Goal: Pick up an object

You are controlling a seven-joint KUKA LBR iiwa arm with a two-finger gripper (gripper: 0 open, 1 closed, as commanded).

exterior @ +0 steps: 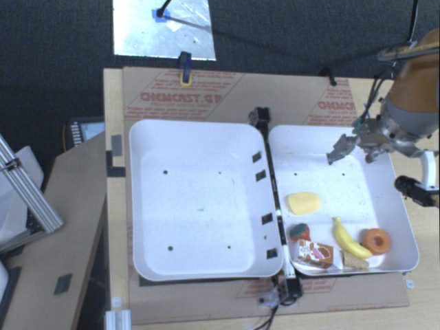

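Dark carpet surrounds a table (pixel 117 88) topped with printed cardboard, on which two shallow white bins sit side by side, the left bin (pixel 199 133) and the right bin (pixel 405 243) meeting along a clipped seam in the middle. A shiny metal sheet (pixel 163 19) lies on the floor at the far side. The arm comes in from the right, and its end effector (pixel 352 147) hangs over the far part of the right bin, carrying nothing; whether its fingers are spread or closed cannot be told at this angle. The objects cluster toward the near end of that bin: a pale yellow lump (pixel 303 202) alone near the seam, a small red item (pixel 299 232) just above a printed packet (pixel 315 253), a banana (pixel 348 238) and an orange ring (pixel 376 240) just beside it on the right. The banana looks the likeliest target; its long axis runs from far-left to near-right, stem end toward the far side, tip near the ring. To do the approach well, the end effector should likely travel toward the near side, turn so the fingers close across the banana's narrow width rather than along its length, and descend over its middle, keeping clear of the ring and the packet. The yellow lump, standing apart from the rest, would be an easier alternative.
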